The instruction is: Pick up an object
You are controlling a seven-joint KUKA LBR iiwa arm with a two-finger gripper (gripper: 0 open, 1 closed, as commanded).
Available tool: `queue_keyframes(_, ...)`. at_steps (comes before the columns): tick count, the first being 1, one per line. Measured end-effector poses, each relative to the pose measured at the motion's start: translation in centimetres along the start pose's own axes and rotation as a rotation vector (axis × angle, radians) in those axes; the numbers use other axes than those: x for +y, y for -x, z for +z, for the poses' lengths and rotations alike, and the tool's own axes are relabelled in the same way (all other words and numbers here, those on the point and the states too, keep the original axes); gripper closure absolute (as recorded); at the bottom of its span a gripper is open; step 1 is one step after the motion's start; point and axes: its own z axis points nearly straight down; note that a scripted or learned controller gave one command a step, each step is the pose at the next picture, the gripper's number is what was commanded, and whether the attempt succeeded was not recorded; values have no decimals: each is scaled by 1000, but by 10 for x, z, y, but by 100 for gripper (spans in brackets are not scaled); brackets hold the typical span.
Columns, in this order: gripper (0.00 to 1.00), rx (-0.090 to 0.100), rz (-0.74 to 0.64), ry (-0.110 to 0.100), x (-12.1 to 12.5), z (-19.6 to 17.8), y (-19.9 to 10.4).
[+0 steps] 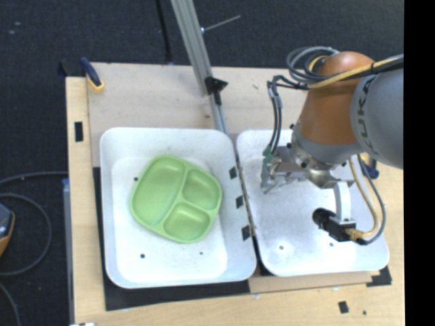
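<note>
A light green plate [177, 197] with three compartments lies flat in the left bin [122, 263], a little left of that bin's middle. My gripper [270, 180] hangs over the left part of the right bin [299, 260], close to the divider between the two bins. It is well to the right of the plate and apart from it. I see nothing held in the gripper. The orange band and grey wrist [336, 114] cover the back half of the right bin.
A black fitting [331, 224] with a yellow-tipped cable hangs off the arm over the right bin's floor. A slanted metal post [194, 43] rises from behind the bins. A blue and yellow clamp [92, 73] sits at the bench's back left corner.
</note>
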Motion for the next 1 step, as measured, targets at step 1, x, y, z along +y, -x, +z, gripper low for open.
queue_keyframes(1,100,0,-2,0,-10,-8,-55)
